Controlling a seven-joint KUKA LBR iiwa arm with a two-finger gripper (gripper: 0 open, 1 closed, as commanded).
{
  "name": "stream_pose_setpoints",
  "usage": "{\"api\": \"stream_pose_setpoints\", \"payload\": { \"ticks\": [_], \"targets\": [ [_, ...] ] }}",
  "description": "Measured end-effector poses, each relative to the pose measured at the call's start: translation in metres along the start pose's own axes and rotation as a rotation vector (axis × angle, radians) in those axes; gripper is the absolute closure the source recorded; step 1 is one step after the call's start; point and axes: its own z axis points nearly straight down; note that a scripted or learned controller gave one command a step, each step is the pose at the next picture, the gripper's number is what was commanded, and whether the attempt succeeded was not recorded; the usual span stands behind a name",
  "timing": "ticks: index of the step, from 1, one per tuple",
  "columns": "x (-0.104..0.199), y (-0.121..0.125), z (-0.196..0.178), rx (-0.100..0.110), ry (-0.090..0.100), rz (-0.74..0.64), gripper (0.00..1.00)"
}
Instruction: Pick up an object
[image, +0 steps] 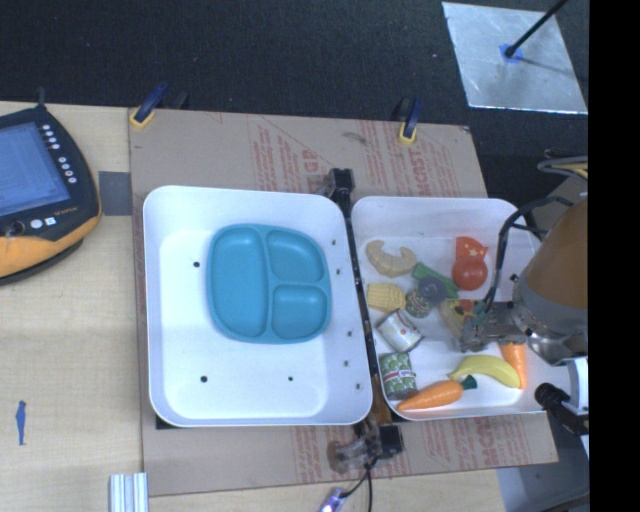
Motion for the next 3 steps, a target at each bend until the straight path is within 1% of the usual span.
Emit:
{"api": "stream_pose_setpoints", "payload": {
  "ticks": [1,2,3],
  "targets": [
    [0.000,0.000,0.000,0.000,0.000,0.000,0.00],
    [0.033,0.054,0.009,-0.003,0.000,0.002,0.00],
    [0.073,0.122,0.008,-0.002,0.002,0.005,0.00]
  ]
}}
